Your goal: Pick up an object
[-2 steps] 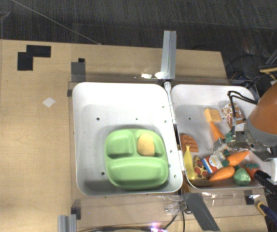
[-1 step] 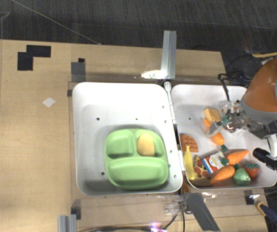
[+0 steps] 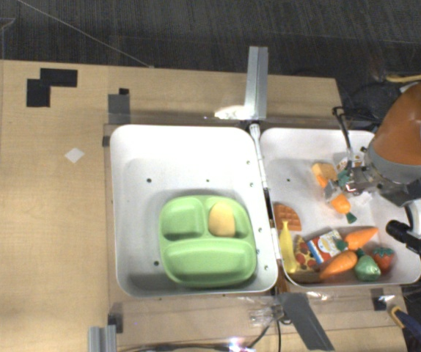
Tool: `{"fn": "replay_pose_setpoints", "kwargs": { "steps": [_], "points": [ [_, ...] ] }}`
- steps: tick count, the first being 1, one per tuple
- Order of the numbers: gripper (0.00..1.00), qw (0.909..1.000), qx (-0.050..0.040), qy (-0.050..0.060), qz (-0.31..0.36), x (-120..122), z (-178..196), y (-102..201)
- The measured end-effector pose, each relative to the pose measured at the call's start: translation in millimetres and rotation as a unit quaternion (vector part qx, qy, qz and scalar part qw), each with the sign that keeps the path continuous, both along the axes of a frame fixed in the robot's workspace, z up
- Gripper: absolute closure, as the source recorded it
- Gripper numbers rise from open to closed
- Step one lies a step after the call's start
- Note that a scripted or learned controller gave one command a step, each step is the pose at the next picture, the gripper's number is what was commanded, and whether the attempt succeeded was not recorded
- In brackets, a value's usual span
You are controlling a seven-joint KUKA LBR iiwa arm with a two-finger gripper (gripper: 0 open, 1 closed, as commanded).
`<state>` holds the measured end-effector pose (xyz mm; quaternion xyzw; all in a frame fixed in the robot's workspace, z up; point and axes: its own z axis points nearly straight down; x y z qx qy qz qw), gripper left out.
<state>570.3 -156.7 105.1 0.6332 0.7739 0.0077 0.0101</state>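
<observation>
The grey arm with its orange band [image 3: 405,134] reaches in from the right over the right bin [image 3: 298,152]. Its gripper [image 3: 348,182] hangs low in that bin's upper right part. A small yellow-orange toy [image 3: 323,172] lies just to the gripper's left. A small orange piece with a green tip [image 3: 342,204] lies just below it. Whether either touches the gripper is too small to tell.
Along the right bin's front lie two carrots [image 3: 340,263], a printed box [image 3: 319,249], a banana [image 3: 287,246], a brown pastry [image 3: 287,216], a strawberry [image 3: 383,257] and a green vegetable [image 3: 367,268]. The left bin [image 3: 137,160] bears a green divided plate [image 3: 203,259] with a yellow fruit [image 3: 222,218].
</observation>
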Motion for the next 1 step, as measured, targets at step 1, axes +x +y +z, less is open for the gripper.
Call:
{"fn": "replay_pose_setpoints", "kwargs": {
  "steps": [1],
  "points": [
    [1.0,0.9998,0.0005,0.009,-0.015,-27.3,123.3,73.4]
  ]
}}
